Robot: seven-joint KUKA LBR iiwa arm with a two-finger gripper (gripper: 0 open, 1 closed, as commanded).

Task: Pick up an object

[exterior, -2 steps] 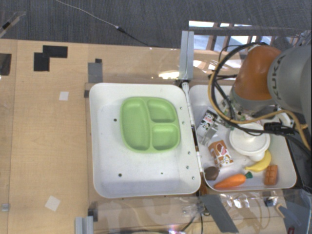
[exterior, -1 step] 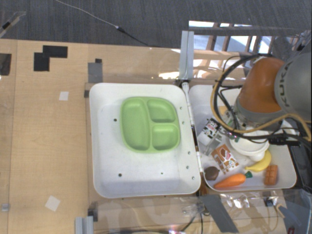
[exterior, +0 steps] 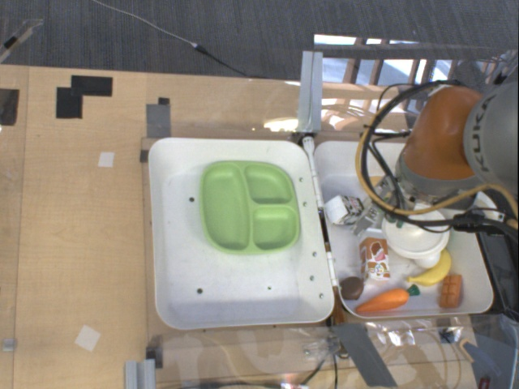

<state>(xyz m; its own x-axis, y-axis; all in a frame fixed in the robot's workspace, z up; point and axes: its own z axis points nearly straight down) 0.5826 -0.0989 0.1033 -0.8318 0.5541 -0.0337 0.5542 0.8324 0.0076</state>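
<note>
My gripper [exterior: 350,211] hangs low over the left part of the right bin [exterior: 340,162], below the grey arm with its orange band [exterior: 440,134]. Just under it stands a small red-and-white carton [exterior: 374,259]. A white bowl [exterior: 416,240] sits to the carton's right, partly under the arm. Along the bin's front lie an orange carrot [exterior: 383,301], a brown ball [exterior: 351,287], a yellow banana [exterior: 432,271] and a small orange-brown piece [exterior: 451,291]. I see nothing held in the gripper.
The left bin [exterior: 174,298] holds a green divided plate [exterior: 248,207]. A raised wall [exterior: 318,217] separates the two bins. Black cables [exterior: 369,148] loop around the wrist. Metal brackets [exterior: 310,83] stand at the bench's back.
</note>
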